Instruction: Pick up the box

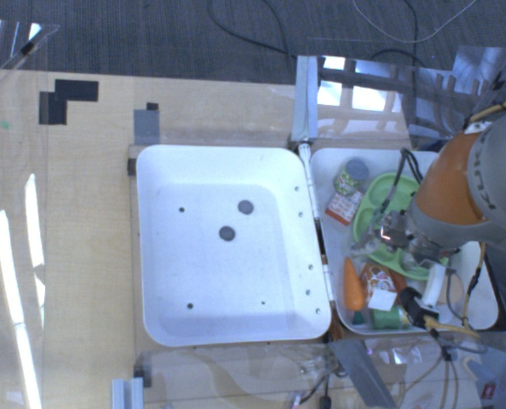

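Observation:
The box (344, 205) is a small white and red carton lying in the right bin (325, 228), near its left wall, just below a green-topped can (352, 175). My gripper (396, 239) hangs low over the middle of the right bin, at the lower edge of a green bowl (388, 201). It is to the right of the box and a little nearer the camera, apart from it. The grey wrist with its orange band (449, 186) hides much of the bin's right half.
An orange carrot-shaped item (353, 285), a red-orange packet with a white label (379, 291) and a dark green item (389, 318) crowd the right bin's near end. The left bin (163, 313) has two grey spots on its floor. Cables trail at the lower right.

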Action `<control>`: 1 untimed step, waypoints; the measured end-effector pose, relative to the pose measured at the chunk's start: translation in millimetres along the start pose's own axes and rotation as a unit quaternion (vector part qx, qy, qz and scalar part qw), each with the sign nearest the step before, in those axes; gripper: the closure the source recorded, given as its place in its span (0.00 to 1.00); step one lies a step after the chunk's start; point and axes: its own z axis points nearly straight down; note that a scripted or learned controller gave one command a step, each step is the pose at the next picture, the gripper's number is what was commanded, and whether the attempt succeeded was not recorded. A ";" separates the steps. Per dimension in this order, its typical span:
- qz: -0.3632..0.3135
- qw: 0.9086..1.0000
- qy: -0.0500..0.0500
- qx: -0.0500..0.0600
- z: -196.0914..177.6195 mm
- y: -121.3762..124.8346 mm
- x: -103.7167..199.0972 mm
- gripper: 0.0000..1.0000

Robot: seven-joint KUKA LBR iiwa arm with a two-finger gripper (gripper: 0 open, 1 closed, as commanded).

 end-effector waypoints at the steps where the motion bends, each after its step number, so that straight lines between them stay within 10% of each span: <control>1: 0.124 0.992 -0.004 0.007 -5.4 104.6 47.8 0.00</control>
